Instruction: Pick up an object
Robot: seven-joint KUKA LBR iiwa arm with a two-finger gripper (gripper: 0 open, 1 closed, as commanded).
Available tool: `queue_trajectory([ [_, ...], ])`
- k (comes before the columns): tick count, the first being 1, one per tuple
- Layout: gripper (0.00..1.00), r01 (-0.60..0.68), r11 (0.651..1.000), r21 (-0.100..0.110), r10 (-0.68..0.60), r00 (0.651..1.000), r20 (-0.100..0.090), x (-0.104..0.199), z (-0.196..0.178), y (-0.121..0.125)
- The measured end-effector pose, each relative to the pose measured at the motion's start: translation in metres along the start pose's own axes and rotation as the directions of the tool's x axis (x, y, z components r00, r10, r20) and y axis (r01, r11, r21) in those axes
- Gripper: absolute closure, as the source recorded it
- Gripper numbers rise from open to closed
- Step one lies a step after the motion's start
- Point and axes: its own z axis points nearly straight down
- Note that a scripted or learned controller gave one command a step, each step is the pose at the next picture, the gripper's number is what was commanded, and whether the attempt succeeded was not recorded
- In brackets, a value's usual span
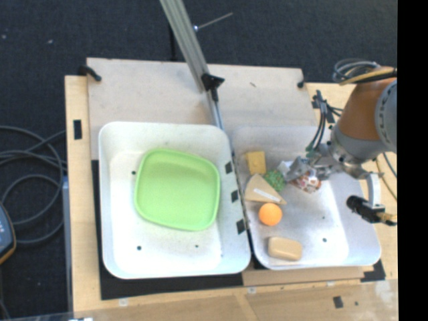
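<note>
Wooden counter (167,89): carried on black carpet (67,19), cables (27,179) at left.
Right bin (334,243): orange ball (270,215), yellow block (255,162), tan soap (285,248).
Tool (297,172): lowered above a red-white object (309,181); finger state cannot be told.

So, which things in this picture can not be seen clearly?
- Gripper: fingers blurred; open or shut unclear.
- Red-white object at the gripper: too blurred to name; grasp unclear.
- Green item: partly behind the wedge.
- Arm: cut off by the right edge.
</note>
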Motion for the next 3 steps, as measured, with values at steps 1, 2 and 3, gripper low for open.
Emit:
queue_trajectory([
  [1, 1.0, -0.001, 1.0, -0.001, 0.001, 1.0, 0.001, -0.001, -0.011, 0.0],
  [2, 1.0, -0.001, 1.0, 0.003, 0.001, 1.0, -0.001, -0.005, -0.071, -0.005],
  [3, 1.0, 0.0, 1.0, 0.003, 0.0, 1.0, -0.001, -0.006, -0.124, -0.004],
])
